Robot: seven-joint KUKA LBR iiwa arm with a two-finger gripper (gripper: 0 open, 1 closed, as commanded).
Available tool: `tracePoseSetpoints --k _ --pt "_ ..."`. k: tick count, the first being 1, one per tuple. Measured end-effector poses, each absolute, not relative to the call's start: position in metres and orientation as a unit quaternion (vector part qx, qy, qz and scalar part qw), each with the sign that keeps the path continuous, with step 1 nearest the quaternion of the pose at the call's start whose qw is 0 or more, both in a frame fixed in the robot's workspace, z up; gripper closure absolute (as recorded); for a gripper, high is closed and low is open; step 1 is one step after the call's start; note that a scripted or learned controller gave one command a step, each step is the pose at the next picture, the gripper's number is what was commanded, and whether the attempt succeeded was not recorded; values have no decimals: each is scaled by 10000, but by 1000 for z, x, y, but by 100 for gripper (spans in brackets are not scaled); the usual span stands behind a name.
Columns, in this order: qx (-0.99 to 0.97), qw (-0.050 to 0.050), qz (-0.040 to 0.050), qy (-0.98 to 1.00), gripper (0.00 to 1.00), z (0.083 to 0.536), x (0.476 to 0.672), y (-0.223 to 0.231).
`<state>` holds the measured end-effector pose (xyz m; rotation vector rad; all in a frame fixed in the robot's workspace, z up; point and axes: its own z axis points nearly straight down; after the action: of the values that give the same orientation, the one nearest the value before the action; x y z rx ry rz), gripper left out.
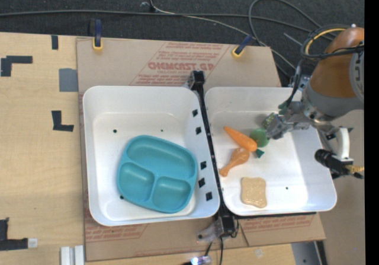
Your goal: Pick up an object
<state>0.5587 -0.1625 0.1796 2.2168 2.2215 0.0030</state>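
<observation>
In the right bin (308, 195) lie an orange carrot with a green top (243, 139), a tan drumstick-shaped piece (235, 160) and a beige slice of bread (253, 192). My gripper (273, 125) hangs over the bin's upper right part, just right of the carrot's green end. Its fingers are small and dark against the arm, and nothing is seen between them. The left bin (100, 109) holds a teal divided plate (156, 173).
The grey arm with its orange band (334, 74) reaches in from the right over the right bin's far corner. Black cables (278, 15) trail across the dark floor behind the bench. Two clamps (98, 41) pin the cardboard sheet under the bins.
</observation>
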Motion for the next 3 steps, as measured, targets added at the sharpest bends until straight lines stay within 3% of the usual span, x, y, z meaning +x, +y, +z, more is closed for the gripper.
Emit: tracePoseSetpoints --k 1,3 --pt "7065 16 7 7077 100 218 560 -162" --pt "7044 -11 6 7098 100 236 552 -48"
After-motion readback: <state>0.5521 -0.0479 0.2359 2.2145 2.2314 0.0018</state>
